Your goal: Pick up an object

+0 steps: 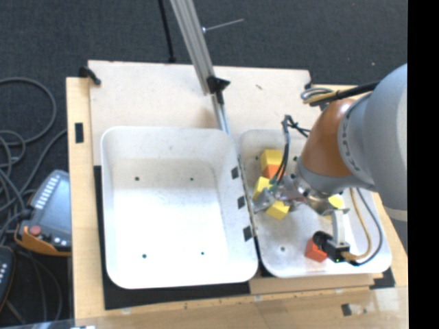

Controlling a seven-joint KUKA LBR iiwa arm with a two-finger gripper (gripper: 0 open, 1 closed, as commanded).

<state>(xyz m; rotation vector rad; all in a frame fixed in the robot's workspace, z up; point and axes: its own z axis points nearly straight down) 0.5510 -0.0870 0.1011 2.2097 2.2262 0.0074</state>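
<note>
While the grey arm with its orange band (pixel 328 142) reaches in from the right over the right-hand bin, the contents stand as follows, listed from the near edge of the bench to the far.

Bench, pale wooden board (pixel 164 91): bears two shallow white plastic bins side by side.

Left white bin (pixel 110 184): its floor shows a few small dark specks.

Right white bin (pixel 288 269): partly covered by the arm.

Small orange-red block (pixel 315 252): nearest the front of the right bin, just beside a black fitting with a green light (pixel 330 247).

Two-finger gripper (pixel 269 199): low in the right bin, close to the wall shared with the left bin. Whether its jaws are spread or clenched cannot be told; the wrist and the blocks crowd the spot.

Yellow block, lower (pixel 278 211): just beside the gripper tip, on its near side.

Yellow block, middle (pixel 263 184): just beside the gripper tip, on its far side; contact cannot be judged.

Yellow cube, upper (pixel 271 160): farther back in the same bin, near the inner wall.

Small yellow piece (pixel 336 201): right of the wrist, partly hidden.

Slanted aluminium post (pixel 195 40): rises from behind the bins toward the top.

Handheld control pendant, grey and orange (pixel 46 211): on the dark carpet left of the bench, among black cables (pixel 20 115).
</note>
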